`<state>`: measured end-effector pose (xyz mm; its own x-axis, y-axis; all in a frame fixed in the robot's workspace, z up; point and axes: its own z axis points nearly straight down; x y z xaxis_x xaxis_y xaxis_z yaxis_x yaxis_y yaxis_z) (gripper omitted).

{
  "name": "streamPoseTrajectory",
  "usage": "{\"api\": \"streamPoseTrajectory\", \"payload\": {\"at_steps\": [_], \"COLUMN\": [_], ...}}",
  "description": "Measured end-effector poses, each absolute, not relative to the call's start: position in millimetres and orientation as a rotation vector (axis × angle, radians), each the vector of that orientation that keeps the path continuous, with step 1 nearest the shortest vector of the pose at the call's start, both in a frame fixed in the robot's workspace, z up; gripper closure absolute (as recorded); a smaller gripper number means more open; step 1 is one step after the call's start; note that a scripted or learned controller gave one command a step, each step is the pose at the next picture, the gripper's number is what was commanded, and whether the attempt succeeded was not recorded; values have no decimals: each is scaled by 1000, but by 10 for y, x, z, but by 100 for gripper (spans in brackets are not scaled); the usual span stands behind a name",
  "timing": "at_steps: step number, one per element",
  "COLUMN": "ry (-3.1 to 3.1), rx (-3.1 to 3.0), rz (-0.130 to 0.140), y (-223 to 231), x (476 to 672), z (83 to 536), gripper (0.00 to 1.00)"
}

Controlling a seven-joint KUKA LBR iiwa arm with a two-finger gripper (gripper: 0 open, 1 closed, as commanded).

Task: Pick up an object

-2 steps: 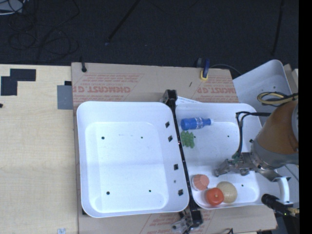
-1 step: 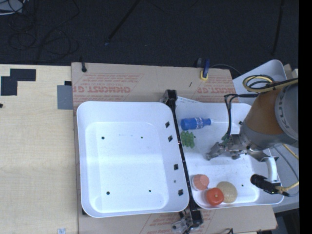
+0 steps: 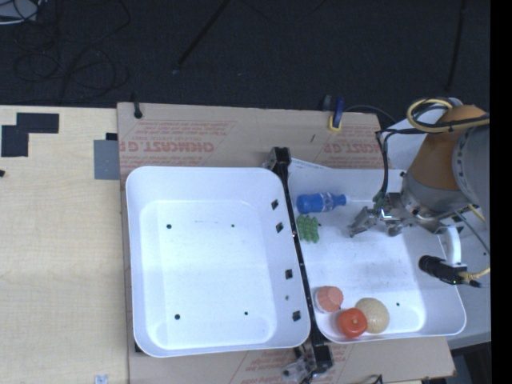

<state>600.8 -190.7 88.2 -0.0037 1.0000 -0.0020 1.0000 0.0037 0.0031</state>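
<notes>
My metal gripper (image 3: 362,223) is hovering open, gripping nothing | glossy blue bottle (image 3: 320,202) lying nearby | knobbly green toy (image 3: 308,229) resting beside it

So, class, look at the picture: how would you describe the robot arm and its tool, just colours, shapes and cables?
The arm is a thick, rounded grey body with an orange band above the wrist. A yellow looped cable and a black cable run along it. The tool is small, grey and metallic, with slender fingers. A black cylindrical part sticks out below.
</notes>
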Motion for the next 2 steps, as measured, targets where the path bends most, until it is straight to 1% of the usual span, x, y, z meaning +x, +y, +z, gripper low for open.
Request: {"api": "streamPoseTrajectory", "payload": {"at_steps": [1, 2], "ry": [2219, 2222], "rx": [2220, 2217], "rz": [1, 2], "y": [-2143, -2137], "x": [5926, 6236], "z": [1632, 1943], "gripper": [0, 0]}}
